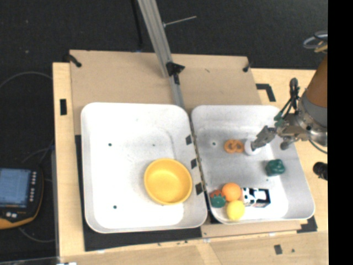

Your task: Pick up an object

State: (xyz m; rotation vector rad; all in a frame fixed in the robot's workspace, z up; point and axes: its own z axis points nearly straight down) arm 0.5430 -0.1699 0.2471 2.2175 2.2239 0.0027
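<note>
- Nearest my camera, along the right bin's point(209, 120) front edge, I see a yellow ball point(235, 210), an orange ball point(231, 192) and a black-and-white toy point(257, 197) bunched together.
- Left bin point(110, 131) carries a yellow bowl point(167, 180).
- My end effector point(259, 143) hangs low over the right bin's middle; I cannot tell how its tips stand, and I see nothing pinched.
- An orange pretzel-shaped toy point(234, 146) lies just beside it, toward the left bin, long axis roughly across the view.
- A green toy point(275, 167) sits near, on the front-right side.
- I judge the pretzel the closest target: a short shift left.
</note>
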